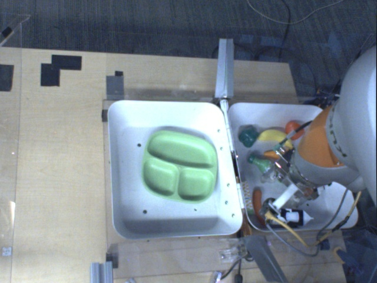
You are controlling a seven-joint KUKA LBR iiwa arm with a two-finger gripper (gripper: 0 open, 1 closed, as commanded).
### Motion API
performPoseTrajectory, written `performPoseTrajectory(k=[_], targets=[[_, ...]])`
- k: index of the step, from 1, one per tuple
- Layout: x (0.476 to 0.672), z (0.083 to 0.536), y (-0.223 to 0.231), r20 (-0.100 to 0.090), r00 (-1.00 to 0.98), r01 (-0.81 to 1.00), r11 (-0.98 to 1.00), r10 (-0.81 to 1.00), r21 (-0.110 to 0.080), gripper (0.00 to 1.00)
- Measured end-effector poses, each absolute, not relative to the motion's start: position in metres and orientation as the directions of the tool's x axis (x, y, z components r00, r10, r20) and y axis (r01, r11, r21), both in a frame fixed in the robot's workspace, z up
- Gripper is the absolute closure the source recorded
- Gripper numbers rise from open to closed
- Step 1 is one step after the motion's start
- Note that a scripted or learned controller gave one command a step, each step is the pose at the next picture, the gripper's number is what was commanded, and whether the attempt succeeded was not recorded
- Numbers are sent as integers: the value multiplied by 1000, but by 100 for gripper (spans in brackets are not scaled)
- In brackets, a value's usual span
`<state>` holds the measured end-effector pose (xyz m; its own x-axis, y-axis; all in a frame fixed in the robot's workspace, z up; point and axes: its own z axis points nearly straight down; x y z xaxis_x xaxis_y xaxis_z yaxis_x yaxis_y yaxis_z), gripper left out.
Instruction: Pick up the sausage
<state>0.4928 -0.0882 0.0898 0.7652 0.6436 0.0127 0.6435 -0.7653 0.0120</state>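
White plastic forms the left bin [121,175], and on the middle of its floor I see a green tray [179,165] with three compartments: one long at the far side, two smaller at the near side. Just beside it on the right stands the second white bin [235,114]. The sausage [257,199], red-brown, lies close to this bin's left wall, toward its near-left corner, with its length along the wall. Further back by the same wall sits a dark green thing [248,135]. After it come an orange carrot-like piece [265,156], a yellow thing [271,136] and a red-orange thing [293,125] near the far edge. The gripper [278,173] hangs over the bin's middle, just right of the sausage. I cannot tell how far it is open, nor whether it has hold of anything. The grey arm [315,143] covers the bin's right side.
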Motion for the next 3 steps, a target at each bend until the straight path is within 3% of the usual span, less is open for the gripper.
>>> performPoseTrajectory(k=[1,2,3], targets=[[498,93,-84,29,946,322,-946,323,18,0],[547,88,-141,9,957,291,-957,291,7,0],[622,106,-193,-22,963,269,-963,270,-12,0]])
